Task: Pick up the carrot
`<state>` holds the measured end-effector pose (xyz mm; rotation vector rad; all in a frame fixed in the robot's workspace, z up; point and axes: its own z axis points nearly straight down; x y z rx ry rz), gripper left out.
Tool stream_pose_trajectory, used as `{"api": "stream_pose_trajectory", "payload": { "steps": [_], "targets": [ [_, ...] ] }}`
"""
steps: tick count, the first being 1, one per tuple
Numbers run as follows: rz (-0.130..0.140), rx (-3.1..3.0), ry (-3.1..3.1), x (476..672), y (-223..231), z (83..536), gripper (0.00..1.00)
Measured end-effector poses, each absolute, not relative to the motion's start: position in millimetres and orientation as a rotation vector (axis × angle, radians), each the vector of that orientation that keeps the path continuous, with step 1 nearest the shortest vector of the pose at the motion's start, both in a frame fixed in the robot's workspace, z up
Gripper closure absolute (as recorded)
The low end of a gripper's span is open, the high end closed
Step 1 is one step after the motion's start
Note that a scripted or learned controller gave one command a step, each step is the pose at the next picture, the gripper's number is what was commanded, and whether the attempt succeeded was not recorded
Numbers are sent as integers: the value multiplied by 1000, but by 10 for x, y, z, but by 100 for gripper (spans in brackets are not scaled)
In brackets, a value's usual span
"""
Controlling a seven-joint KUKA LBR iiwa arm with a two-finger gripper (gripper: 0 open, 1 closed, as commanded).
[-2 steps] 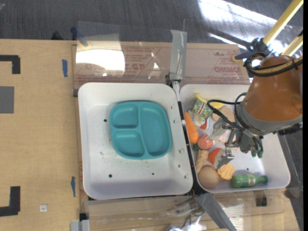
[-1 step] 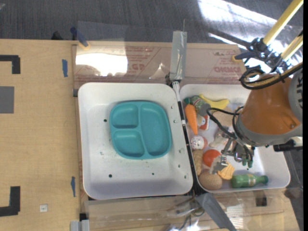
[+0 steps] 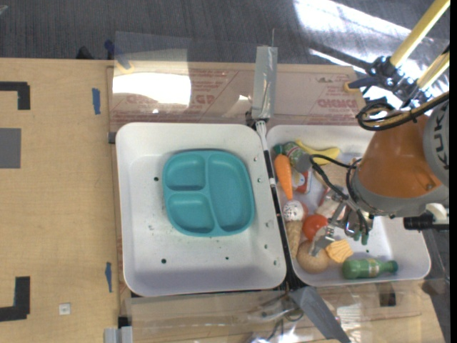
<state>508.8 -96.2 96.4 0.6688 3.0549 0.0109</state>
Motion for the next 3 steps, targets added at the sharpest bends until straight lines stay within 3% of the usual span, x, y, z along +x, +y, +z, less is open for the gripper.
{"api": "stream_pose_trajectory", "payload": {
  "steps": [1,2,3],
  "targets": [
    [11,663,3044,5120,-957,1084,100],
    [0,457,3091,4832,-960,2791,100],
    [3,743,3045,5215,-437,2987,100]
  ]
}}
